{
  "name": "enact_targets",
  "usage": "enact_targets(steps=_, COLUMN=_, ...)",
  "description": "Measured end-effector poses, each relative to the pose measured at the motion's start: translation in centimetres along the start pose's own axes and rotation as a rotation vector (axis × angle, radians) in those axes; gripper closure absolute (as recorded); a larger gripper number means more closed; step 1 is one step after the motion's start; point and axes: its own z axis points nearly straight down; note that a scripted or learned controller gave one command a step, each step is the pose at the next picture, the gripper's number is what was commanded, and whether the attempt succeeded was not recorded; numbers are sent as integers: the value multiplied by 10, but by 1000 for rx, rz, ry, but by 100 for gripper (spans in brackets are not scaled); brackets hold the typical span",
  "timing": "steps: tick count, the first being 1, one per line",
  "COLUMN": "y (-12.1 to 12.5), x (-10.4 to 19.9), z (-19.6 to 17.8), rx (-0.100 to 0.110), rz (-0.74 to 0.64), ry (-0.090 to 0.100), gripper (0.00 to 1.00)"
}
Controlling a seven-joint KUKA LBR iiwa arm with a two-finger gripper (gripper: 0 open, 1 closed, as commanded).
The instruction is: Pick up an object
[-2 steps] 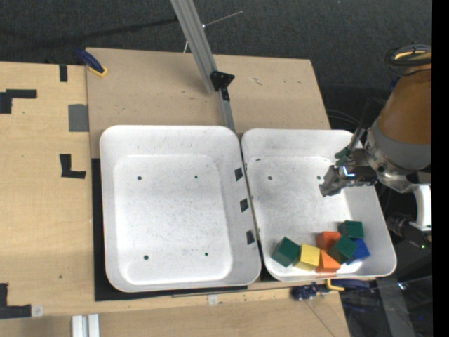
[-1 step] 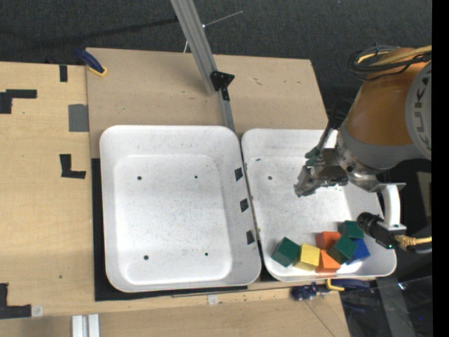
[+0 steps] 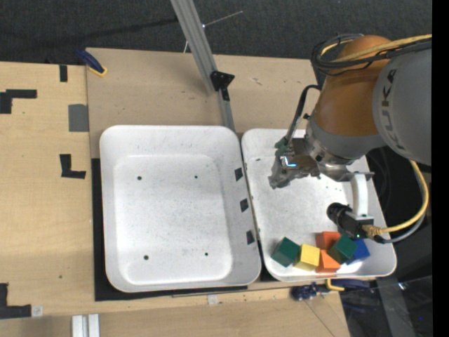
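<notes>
Your grey KUKA arm is hovering its gripper point(image 3: 282, 176) over the upper half of the right bin point(image 3: 309, 202), up-bin from the cluster of blocks, and the view is not showing whether it is gripping anything or how it is set. The green block point(image 3: 285, 250), yellow block point(image 3: 307, 256) and orange block point(image 3: 327, 260) are sitting bunched together against that bin's near wall. You are looking at the approach step, by this reading: next you are needing a travel toward that near wall, then a descent onto a single block, likely the green one at the cluster's edge.
</notes>
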Motion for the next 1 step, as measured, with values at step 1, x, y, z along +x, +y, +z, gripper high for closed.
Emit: enact_targets(steps=1, y=14, x=57, z=17, rx=2, rz=0, ry=-1, gripper=100)
